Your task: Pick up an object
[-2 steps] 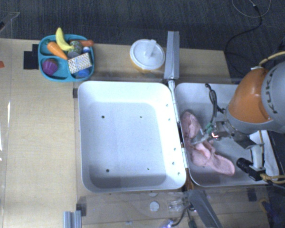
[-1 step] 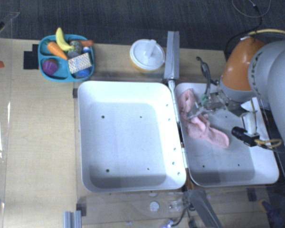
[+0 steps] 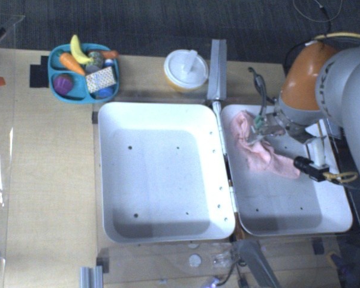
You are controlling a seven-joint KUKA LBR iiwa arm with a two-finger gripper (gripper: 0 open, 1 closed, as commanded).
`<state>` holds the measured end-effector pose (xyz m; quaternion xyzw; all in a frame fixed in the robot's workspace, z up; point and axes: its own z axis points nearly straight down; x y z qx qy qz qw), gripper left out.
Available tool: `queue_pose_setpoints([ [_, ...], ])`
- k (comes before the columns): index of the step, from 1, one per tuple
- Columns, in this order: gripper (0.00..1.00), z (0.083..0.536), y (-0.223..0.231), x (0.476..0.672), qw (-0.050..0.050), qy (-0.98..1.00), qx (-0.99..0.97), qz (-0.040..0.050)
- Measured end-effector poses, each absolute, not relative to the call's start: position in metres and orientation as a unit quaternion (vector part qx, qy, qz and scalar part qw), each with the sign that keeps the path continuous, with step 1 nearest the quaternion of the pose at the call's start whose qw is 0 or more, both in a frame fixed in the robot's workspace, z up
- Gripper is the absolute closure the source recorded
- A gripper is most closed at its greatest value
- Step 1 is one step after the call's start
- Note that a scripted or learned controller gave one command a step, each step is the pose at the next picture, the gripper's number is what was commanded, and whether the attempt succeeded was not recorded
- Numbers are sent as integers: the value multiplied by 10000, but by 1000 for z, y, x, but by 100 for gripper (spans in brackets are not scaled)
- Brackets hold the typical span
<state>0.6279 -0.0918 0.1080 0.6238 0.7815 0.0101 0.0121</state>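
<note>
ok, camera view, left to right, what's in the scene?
Blue tray of toy food → left white bin → white lidded cup → pink cloth lying in the right white bin → hand over the cloth's upper part → orange band on the arm.

We see even, fairly bright overhead light. The two white bins (image 3: pixel 162 167) nearly wash out, with soft grey shadows along their near walls. Faint glare streaks the worktop (image 3: pixel 42 179) at left. The whole picture is slightly soft and grainy.
</note>
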Motion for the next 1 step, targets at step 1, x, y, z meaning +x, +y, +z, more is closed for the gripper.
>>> queue_pose_setpoints([
  [1,100,187,-61,671,59,8398,5429,29],
])
